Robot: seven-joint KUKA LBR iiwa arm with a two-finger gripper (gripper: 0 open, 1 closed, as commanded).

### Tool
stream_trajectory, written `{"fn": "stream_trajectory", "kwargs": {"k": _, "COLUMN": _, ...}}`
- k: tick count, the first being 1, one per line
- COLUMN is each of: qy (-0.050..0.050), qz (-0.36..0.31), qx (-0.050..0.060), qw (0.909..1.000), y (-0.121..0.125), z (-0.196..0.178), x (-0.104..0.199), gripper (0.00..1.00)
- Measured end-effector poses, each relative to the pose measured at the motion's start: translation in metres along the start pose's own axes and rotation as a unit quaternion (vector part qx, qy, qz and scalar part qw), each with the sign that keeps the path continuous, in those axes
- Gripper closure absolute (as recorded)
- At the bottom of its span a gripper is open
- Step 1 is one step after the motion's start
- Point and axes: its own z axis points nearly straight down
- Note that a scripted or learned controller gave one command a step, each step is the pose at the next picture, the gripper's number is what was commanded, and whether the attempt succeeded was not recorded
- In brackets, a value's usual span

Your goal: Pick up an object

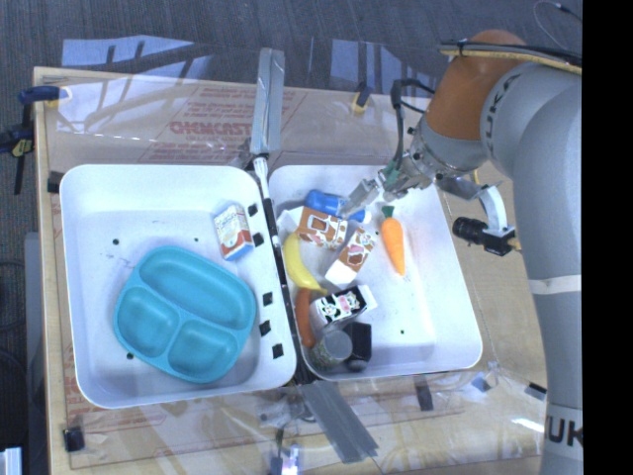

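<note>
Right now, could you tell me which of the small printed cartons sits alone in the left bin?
The small orange-and-white printed carton beside the blue divided plastic plate; the other cartons lie clustered in the right bin.

Camera spot: high up over the bench (148,97), looking down at a slant.
Way it faces: down and a bit forward, so the far edge of the bench sits at the top of the picture and the near edge at the bottom.
How near: far enough back to fit both white bins whole (the left bin (89,191) and the right bin (450,310) lie side by side in the middle).
Around the bench: some dark floor (198,8) shows along the top and down the left side.
Arm side: the grey arm (539,166) comes in from the right of the picture.
</note>
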Motion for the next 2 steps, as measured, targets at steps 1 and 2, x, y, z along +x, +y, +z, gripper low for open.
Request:
{"fn": "stream_trajectory", "kwargs": {"k": 1, "qy": 0.001, "qz": -0.020, "qx": 0.001, "qw": 0.9998, "y": -0.016, "z": -0.031, "x": 0.006, "gripper": 0.00}}
{"fn": "stream_trajectory", "kwargs": {"k": 2, "qy": 0.000, "qz": 0.019, "qx": 0.001, "qw": 0.9998, "y": -0.037, "z": -0.052, "x": 0.066, "gripper": 0.00}}
